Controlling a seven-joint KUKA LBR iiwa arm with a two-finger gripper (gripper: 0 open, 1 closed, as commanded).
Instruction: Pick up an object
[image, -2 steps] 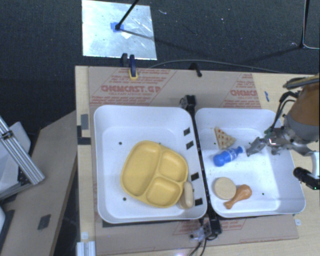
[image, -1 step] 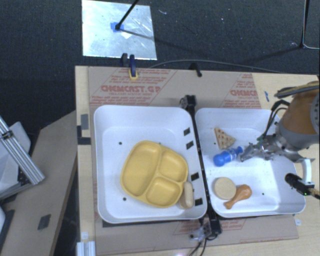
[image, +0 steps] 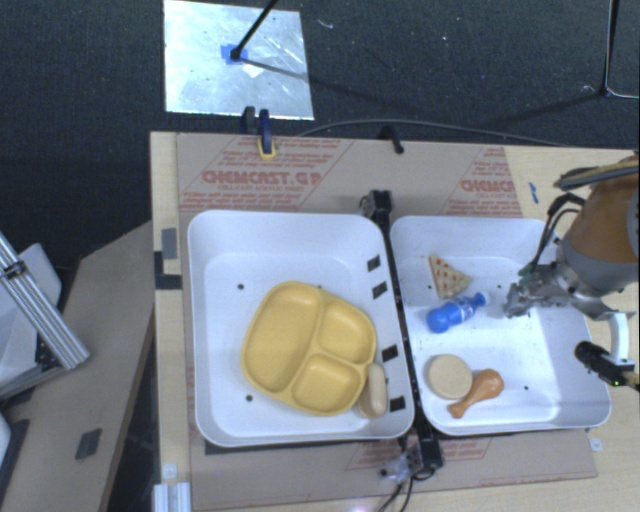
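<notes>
Over the right bin: the grey arm with its orange band reaches in from the right; the hand (image: 517, 298) hangs low above the shallow white right-hand bin (image: 560, 410) on the desk.
Hand state: cannot tell; the tip is small and blurred, and nothing is seen between it.
Nearest target: small blue plastic bottle (image: 452, 313), lying on its side, tilted, just beside the hand toward the bin's centre.
Other candidates: tan triangular wedge (image: 447, 273) near the bin's far wall; round beige disc (image: 449, 376) touching an orange-brown drumstick-shaped toy (image: 477, 391) near the front wall.
Left bin: yellow divided plastic tray (image: 310, 348) with a pale oblong piece (image: 374, 389) at its edge; out of the present reach.
Recommended approach: shift toward the bottle, align across its narrow body, descend fully before closing.
Risk: a round bottle may roll from an off-centre grip.
</notes>
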